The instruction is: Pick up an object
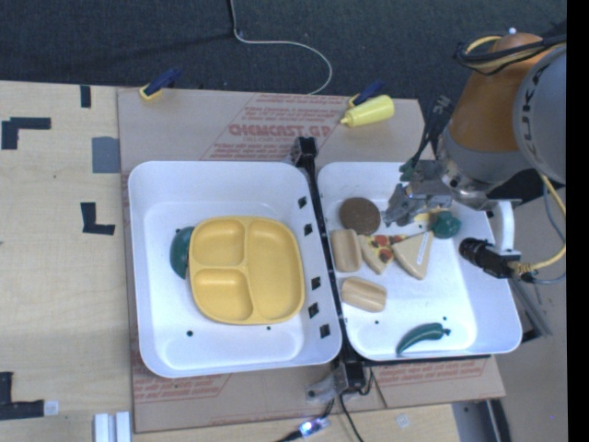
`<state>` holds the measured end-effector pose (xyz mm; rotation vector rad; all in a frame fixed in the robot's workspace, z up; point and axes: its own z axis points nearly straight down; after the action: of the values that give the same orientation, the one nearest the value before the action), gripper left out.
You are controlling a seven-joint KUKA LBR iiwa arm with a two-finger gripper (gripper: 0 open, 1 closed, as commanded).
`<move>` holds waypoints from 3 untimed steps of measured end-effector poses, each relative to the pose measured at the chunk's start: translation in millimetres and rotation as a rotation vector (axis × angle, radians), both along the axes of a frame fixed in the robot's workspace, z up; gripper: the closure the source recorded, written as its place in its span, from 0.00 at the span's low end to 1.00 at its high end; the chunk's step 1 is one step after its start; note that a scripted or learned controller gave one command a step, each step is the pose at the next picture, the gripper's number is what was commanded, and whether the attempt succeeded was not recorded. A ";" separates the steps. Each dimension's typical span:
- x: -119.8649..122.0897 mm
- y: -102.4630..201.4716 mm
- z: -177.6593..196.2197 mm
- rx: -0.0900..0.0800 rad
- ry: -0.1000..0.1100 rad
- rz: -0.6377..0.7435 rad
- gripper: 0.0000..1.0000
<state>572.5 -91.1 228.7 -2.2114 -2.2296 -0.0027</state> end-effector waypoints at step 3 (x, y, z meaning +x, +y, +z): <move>89.4 138.4 1.6 -0.001 -0.001 -0.003 1.00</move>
<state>661.9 47.3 230.2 -2.2157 -2.2273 -0.0020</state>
